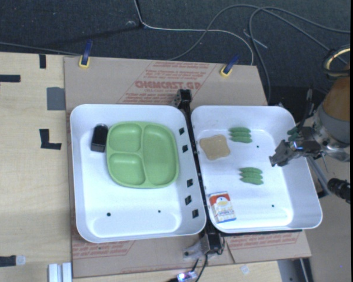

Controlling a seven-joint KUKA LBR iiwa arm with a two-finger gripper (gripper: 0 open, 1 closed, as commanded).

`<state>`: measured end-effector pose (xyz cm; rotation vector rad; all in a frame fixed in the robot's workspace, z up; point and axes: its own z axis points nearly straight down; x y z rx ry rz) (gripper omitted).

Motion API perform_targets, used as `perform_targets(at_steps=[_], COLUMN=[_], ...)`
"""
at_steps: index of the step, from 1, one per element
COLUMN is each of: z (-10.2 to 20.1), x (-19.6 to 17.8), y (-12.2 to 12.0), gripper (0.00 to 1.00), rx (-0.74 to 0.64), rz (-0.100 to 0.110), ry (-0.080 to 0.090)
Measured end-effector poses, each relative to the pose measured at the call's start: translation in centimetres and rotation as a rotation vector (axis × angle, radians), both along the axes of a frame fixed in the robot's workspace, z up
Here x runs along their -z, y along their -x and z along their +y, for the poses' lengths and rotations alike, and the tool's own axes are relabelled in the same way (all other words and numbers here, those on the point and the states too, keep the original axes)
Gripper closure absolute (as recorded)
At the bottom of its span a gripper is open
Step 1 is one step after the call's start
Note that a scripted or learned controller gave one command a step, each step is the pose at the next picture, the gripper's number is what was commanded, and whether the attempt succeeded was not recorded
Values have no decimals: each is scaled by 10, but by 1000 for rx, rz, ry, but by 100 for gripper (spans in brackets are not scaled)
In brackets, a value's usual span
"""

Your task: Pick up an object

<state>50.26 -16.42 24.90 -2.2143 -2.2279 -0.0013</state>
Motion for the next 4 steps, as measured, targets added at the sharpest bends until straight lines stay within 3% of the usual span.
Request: perform_targets(at_steps=[2,4], z=[114,210], x=[15,5], y=[-15,-34], gripper=[100,100], rx=[0,-1], rz=[2,1], ry=[0,0])
